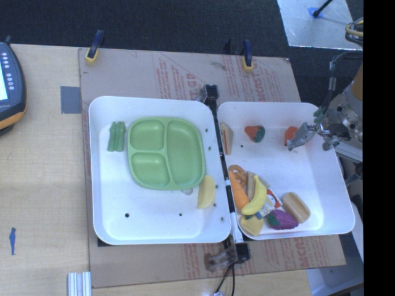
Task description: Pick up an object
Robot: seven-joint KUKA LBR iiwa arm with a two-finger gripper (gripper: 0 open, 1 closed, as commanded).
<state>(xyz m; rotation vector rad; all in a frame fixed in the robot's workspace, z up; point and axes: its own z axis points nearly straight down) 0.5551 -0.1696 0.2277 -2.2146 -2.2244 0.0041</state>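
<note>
Light wood bench (43, 184) with a cardboard sheet (185, 73) clamped on top, dark carpet (154, 11) at 12 o'clock, pale floor patch (311, 14) toward 1

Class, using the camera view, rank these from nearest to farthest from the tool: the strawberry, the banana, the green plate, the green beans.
1. Strawberry, right bin, left of the tool
2. Banana, right bin's front
3. Green plate, left bin
4. Green beans, left bin's far left

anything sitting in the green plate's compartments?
No. The green divided plate in the left bin has all three compartments bare; the green bean piece lies beside it on the bin floor.
</note>
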